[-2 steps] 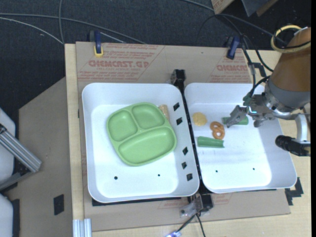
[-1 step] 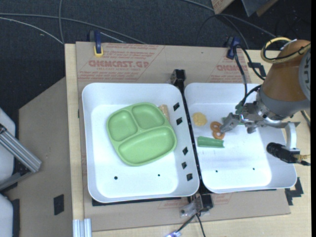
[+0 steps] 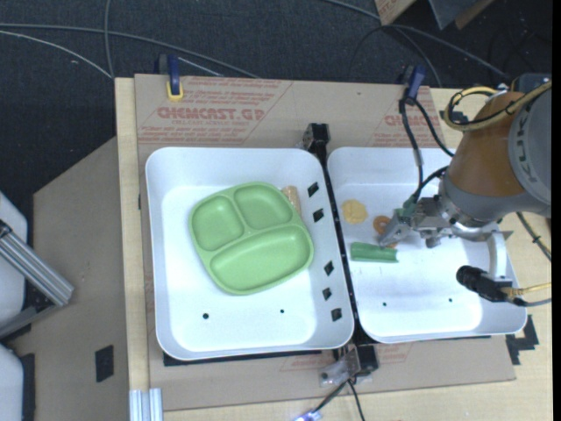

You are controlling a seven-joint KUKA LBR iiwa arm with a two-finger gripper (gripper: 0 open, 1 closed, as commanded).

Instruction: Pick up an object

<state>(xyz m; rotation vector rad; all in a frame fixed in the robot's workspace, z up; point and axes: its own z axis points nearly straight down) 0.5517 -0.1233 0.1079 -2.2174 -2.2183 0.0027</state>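
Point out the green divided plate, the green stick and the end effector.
green divided plate (image 3: 252, 237), camera view, its large compartment
green stick (image 3: 373, 253), camera view, its middle
end effector (image 3: 396, 226), camera view, between its fingertips

Hidden and cut-off parts

The grey arm (image 3: 508, 160) runs off the right edge; a small tan object (image 3: 290, 196) lies partly behind the green divided plastic plate (image 3: 252, 236).

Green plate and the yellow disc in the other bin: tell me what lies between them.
In the camera view, between the green plate and the yellow disc run the two bins' adjoining rims with black clips.
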